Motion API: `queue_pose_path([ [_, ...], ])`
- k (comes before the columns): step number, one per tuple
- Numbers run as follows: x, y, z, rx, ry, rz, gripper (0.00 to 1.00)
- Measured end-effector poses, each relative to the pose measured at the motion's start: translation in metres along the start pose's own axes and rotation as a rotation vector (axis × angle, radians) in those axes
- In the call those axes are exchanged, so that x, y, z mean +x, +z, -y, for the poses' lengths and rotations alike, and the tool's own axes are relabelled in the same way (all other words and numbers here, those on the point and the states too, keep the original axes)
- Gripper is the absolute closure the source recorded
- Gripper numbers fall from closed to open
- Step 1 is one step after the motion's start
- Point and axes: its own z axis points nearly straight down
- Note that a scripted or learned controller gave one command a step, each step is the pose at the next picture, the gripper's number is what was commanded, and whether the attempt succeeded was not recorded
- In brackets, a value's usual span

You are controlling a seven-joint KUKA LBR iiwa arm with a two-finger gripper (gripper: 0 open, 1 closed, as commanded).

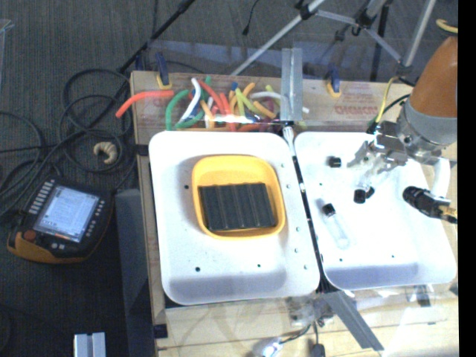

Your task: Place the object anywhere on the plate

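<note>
On the counter (223, 326) two white bins sit side by side. The left bin (223, 274) holds a yellow plate (236, 171) with a dark ribbed insert. In the right bin (387, 262) lie a clear tube with a black cap (335, 225), and farther back two small black pieces (362, 194). The jaws (378, 160) hang above that bin's far part, spread apart and empty.

We see two bins side by side on counter (223, 326): plate (238, 197) in left bin (223, 274); object (335, 225) in right bin (387, 259), near its left edge; gripper (377, 158) over right bin's back edge.
</note>
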Motion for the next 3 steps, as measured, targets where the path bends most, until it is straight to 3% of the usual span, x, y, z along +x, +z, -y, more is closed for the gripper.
queue_pose_path([
  [1,0.033,0.002,0.059,0.001,-0.109,-0.001,1.00],
  [2,0.100,0.038,0.111,0.003,-0.228,-0.002,1.00],
  [3,0.146,0.037,0.049,0.000,-0.407,-0.001,1.00],
])
